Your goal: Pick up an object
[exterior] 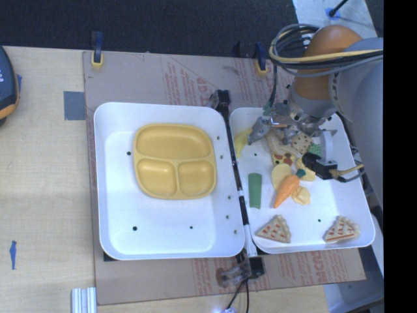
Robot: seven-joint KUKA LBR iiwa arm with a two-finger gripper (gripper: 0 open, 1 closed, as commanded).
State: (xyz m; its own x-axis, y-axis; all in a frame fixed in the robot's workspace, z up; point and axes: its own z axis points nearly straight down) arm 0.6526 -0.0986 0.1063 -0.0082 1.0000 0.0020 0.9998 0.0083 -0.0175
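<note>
Gripper (287,124) sits low over the far end of the right bin (365,240), amid a clutter of toy food; whether it is released or clenched I cannot tell. Best bet, as a judgement: pick one isolated piece, come straight down and centred, and avoid the pile. Carrot (285,189) lies near, at 6 o'clock from the gripper, with the green stick (255,191) just beside it at 9 o'clock and two waffle wedges (273,229) farther along at 6.
</note>
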